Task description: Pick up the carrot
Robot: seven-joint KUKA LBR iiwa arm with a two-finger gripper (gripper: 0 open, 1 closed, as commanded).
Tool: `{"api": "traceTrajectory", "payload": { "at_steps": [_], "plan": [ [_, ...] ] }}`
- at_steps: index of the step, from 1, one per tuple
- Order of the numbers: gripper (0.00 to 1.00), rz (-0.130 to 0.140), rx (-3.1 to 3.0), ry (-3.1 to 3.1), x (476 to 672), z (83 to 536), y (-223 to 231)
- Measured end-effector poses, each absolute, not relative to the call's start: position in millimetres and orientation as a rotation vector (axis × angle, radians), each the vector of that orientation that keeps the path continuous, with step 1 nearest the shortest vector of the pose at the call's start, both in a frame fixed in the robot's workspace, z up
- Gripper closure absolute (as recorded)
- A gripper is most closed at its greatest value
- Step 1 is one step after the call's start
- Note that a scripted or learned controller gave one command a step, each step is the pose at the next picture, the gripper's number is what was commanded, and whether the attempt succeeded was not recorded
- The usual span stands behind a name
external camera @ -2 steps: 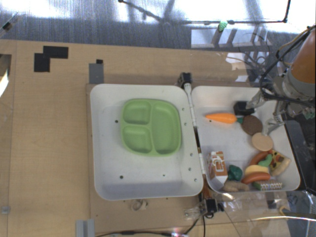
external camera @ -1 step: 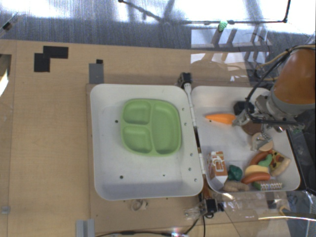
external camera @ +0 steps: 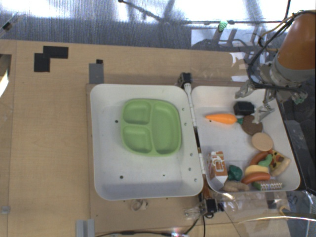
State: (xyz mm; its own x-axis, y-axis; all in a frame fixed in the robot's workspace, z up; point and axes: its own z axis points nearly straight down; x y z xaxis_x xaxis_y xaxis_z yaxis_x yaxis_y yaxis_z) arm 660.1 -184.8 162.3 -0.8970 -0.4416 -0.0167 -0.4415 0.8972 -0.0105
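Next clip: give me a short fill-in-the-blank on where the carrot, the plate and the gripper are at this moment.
1. The carrot lies in the ______ bin of the camera view.
2. The green plate has ______ compartments.
3. The carrot's colour is ______.
4. The gripper hangs over the right bin, and between its fingers there is ______.

Missing words: right; three; orange; nothing
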Motion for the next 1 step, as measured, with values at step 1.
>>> {"api": "traceTrajectory", "payload": {
  "at_steps": [1],
  "plan": [
    [0.00, -0.006, -0.843, 3.016, 645.2, 148.8, -187.7]
  ]
}}
